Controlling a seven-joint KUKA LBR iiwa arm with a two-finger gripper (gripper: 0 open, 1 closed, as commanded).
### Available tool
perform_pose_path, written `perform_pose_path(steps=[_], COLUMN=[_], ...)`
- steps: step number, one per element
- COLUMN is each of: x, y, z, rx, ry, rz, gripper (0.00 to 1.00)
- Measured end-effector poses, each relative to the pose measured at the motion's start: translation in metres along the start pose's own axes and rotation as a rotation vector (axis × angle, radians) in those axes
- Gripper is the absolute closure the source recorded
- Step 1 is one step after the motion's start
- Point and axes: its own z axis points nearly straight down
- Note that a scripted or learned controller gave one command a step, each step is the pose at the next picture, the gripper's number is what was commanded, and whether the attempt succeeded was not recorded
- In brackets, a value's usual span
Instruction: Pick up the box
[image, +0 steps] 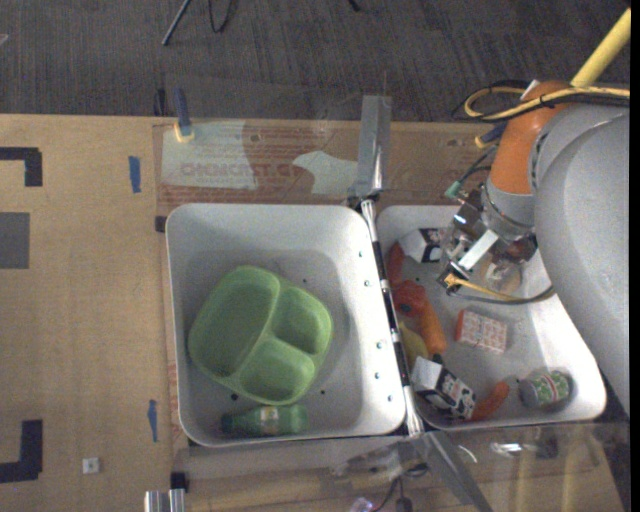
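Nearest, along the left bin's (190, 225) front edge, lies one green bottle (265, 420) below one green plate (262, 333), while the right bin (572, 345) holds one box (481, 330) mid-floor, well apart from the gripper (470, 262) near its back edge.

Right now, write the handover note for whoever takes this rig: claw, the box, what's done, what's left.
Claw: up over the back of the right bin, nothing seen between its fingers; open or shut can't be read from this view.
Box: the small pinkish patterned box lies flat on the right bin's floor, just in front of the claw and apart from it. A black-and-white carton sits at the bin's front left corner, beside an orange-red toy along the divider.
Left bin: green divided plate, green bottle.
Done: nothing lifted yet.
Left: descend on the box, grip, lift.
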Motion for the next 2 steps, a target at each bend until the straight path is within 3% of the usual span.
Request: perform_pose_path(steps=[1, 2], x=[-0.005, -0.024], y=[0.002, -0.032], z=[-0.008, 0.006], rx=[-0.001, -0.045], ry=[0.011, 0.042], rz=[-0.038, -0.023], gripper=[0.0, 0.0])
